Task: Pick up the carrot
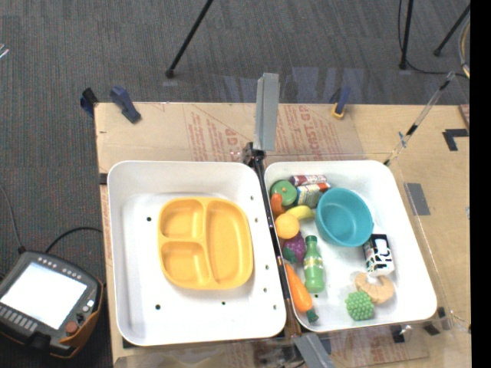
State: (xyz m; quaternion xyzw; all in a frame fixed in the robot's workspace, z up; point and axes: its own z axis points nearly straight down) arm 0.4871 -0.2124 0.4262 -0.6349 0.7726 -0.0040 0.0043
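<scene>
- So the carrot (299, 288) is in the right bin (406, 228), lying flat right against the left wall near the front corner, fat end pointing away from the camera and the green stub toward the front edge.
- It looks like a toy: smooth orange plastic, tapered, stiff and probably very light. My guess is it's a bit slick, so it could squirt out of a pinch or roll.
- I'd grab it across the thick middle, squeezing across its width, not the skinny tip. Tricky bit: the bin wall sits tight on one side and the green bottle (313, 264) is just beside it on the other, so there's little room for fingers.
- Purple grapes (294, 248) and a yellow lemon (286, 225) sit just past its fat end.
- Other stuff in there: a glossy teal bowl (344, 217), a bumpy green ball (360, 306), a black-and-white carton (377, 254).
- Left bin (130, 282) holds a yellow divided plate (205, 243), well apart from the carrot.
- Can't tell what the jaws are doing from this shot.
</scene>
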